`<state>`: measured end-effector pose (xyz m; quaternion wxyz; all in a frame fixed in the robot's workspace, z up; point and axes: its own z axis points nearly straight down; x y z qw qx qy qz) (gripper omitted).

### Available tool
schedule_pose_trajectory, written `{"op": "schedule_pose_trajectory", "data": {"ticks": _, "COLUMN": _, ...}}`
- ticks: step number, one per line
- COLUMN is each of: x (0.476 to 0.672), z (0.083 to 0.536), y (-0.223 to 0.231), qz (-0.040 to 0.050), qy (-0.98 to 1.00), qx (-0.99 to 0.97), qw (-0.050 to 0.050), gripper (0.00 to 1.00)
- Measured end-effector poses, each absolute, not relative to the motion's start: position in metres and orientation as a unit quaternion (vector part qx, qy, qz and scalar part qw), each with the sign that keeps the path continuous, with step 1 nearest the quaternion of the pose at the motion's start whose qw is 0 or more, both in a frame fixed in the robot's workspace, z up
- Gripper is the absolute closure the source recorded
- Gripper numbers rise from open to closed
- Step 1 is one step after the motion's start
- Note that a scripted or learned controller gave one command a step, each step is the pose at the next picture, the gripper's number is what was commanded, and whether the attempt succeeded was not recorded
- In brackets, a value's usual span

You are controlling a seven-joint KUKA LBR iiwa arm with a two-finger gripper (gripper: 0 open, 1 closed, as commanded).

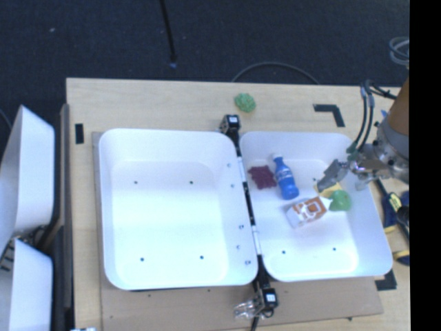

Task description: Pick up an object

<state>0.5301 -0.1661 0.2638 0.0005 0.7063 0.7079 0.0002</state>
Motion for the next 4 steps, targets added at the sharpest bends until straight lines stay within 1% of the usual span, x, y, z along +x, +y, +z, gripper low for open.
{"op": "schedule_pose_trajectory", "data": {"ticks": 1, "x": 0.604, "z": 0.121, "y": -0.157, "qz": -0.0023, "qy": 0.709, "qx": 0.705, "qw": -0.002, "gripper": 0.00}}
{"op": "schedule_pose_trajectory", "data": {"ticks": 2, "x": 0.659, "z": 0.100, "y": -0.101, "qz": 0.0020, "qy": 0.710, "qx": 0.704, "qw": 0.001, "gripper": 0.00}}
{"op": "schedule_pose_trajectory", "data": {"ticks": 3, "x": 0.672, "z": 0.102, "y": -0.205, "qz": -0.0001, "qy": 0.705, "qx": 0.709, "qw": 0.003, "gripper": 0.00}}
{"op": "schedule_pose_trajectory", "data": {"ticks": 4, "x": 0.676, "z": 0.102, "y": -0.158, "qz": -0.0003, "qy": 0.709, "qx": 0.706, "qw": 0.001, "gripper": 0.00}}
